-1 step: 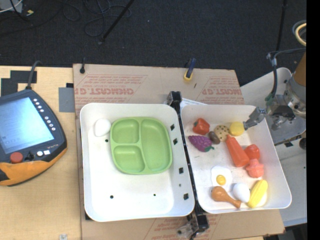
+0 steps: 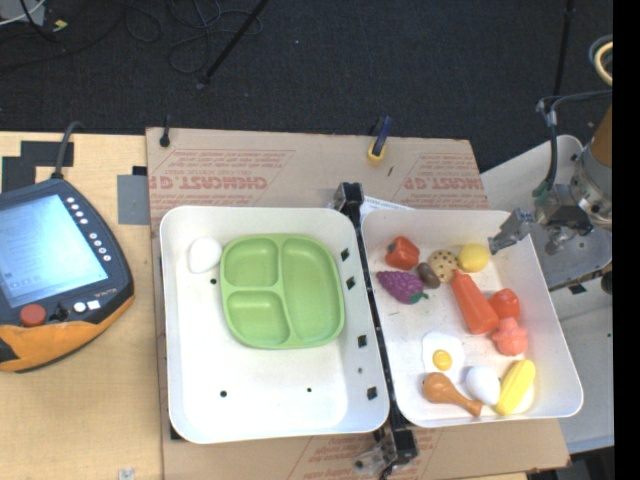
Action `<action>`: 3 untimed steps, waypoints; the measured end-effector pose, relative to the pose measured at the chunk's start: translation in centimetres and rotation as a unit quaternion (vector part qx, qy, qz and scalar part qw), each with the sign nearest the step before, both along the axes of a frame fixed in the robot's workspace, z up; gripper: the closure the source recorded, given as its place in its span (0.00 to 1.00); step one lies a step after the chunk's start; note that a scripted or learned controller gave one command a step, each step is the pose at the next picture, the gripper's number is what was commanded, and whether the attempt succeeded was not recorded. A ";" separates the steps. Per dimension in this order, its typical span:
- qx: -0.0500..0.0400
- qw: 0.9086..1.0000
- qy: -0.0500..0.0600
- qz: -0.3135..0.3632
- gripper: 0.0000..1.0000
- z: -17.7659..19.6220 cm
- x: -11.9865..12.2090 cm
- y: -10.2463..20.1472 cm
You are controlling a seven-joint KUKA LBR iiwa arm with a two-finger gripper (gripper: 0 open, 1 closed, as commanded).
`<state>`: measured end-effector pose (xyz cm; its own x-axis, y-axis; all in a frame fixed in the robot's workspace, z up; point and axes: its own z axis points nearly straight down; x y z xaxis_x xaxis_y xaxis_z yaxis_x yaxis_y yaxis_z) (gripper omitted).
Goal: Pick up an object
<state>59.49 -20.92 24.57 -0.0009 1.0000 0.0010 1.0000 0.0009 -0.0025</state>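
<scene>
Gripper [image 2: 512, 230] just right of yellow lemon [image 2: 473, 258]

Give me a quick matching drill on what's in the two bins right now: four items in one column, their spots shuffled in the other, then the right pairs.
Items:
1. green divided plate
2. purple grapes
3. fried egg
4. corn cob

Places:
A. near right corner of the right bin
B. right bin, just above the drumstick
C. middle of the left bin
D. right bin, close to the divider between the bins

Pairs: 1-C, 2-D, 3-B, 4-A
</scene>
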 end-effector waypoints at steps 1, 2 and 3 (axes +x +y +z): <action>0.001 1.000 0.002 0.001 0.00 -6.1 0.7 0.0; 0.001 1.000 0.002 0.002 0.00 -11.7 1.5 0.6; 0.000 1.000 0.002 0.004 0.00 -16.1 1.6 1.0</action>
